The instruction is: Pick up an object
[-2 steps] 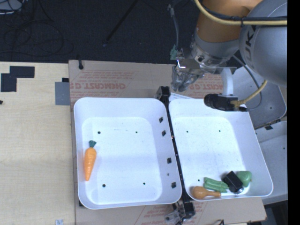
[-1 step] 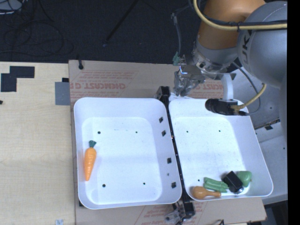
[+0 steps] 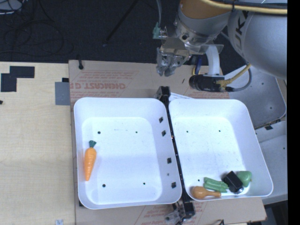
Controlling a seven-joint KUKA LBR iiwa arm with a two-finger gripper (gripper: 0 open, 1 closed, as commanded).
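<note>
An orange toy carrot (image 3: 89, 160) with a green top lies at the left side of the left bin (image 3: 154, 108). In the right bin's (image 3: 253, 125) near right corner sit a green bean pod (image 3: 215, 184), a black block (image 3: 232, 181), a green piece (image 3: 244, 176) and a tan pear-shaped piece (image 3: 204, 192), bunched together. My gripper (image 3: 168, 64) hangs high above the far edge of the bench, behind the divide between the bins, well away from all of these objects. Nothing shows between its fingers.
A black clamp strip (image 3: 169, 144) runs along the join between the two bins. Brown cardboard (image 3: 117, 81) lies under and behind the bins. Cables and a black fitting (image 3: 206, 82) sit behind the right bin. A wooden bench surface (image 3: 33, 144) extends to the left.
</note>
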